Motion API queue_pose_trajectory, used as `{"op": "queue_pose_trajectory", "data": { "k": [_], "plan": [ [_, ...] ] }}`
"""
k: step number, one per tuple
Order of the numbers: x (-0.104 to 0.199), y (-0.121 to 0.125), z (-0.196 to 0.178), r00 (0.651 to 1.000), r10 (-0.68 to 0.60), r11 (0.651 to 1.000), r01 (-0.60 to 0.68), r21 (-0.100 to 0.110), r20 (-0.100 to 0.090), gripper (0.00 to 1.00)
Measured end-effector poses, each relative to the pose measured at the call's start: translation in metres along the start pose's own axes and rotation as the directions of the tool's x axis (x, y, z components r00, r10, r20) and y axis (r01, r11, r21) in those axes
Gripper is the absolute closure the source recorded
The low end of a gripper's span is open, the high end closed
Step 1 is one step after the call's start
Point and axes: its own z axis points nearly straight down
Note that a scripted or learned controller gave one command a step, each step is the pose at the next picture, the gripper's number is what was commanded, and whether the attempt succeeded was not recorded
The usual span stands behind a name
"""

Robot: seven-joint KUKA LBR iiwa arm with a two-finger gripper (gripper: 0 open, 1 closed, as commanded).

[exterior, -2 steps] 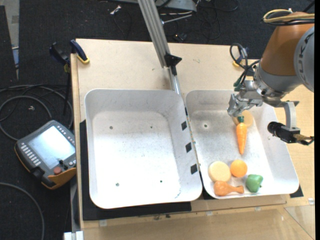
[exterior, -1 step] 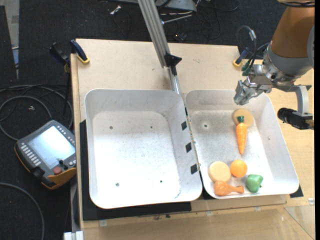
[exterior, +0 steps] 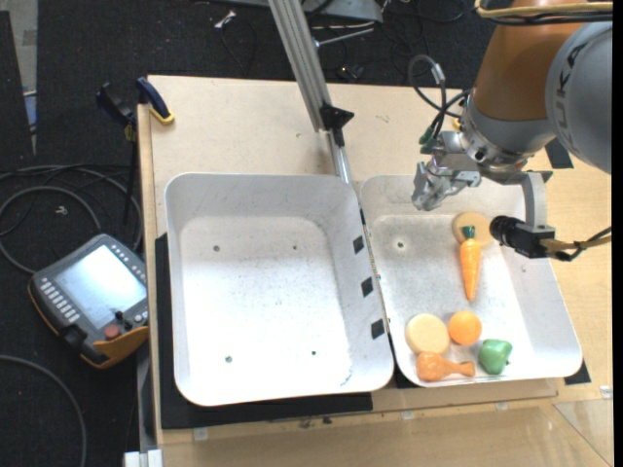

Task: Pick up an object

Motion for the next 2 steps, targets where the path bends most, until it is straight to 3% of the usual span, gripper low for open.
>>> {"op": "queue_pose_trajectory", "data": {
  "k": [2],
  "plan": [
    [0.121,-0.009,0.024,1.000,-0.001,1.000,0.001,0.000,-0.001,1.00]
  ]
}}
